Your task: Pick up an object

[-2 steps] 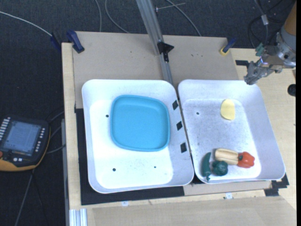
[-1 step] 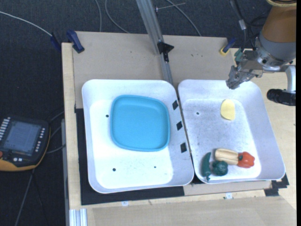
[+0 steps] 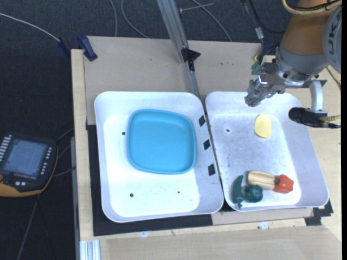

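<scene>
Pale worktop (image 3: 135, 53) carries two bins; we see our hand (image 3: 255, 97) at the right bin's (image 3: 303, 145) twelve o'clock rim, above a yellow piece (image 3: 263, 126), grip unreadable.

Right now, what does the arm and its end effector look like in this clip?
The arm has an orange band over a grey rounded housing. The end effector is small, dark grey metal. A black cylindrical part sticks out beside it, and thin cables loop near the wrist.
</scene>
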You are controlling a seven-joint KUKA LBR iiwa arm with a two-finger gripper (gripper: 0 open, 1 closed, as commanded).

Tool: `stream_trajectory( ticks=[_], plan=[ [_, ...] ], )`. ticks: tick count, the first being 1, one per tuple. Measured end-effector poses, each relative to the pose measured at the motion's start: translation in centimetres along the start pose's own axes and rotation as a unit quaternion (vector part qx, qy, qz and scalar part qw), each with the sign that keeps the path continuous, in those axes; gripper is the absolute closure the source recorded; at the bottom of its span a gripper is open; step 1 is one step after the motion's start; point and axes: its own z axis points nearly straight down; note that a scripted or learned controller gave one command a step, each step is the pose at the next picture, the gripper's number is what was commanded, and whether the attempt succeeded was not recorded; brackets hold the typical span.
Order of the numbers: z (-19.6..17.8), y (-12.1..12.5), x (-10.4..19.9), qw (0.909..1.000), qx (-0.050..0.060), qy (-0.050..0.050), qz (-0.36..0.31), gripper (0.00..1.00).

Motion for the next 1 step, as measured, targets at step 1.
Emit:
stream_trajectory(
  ticks=[1],
  plan=[
    [-0.72,-0.32,5.53,1.0,0.0,0.0,-0.001,1.0]
  ],
)
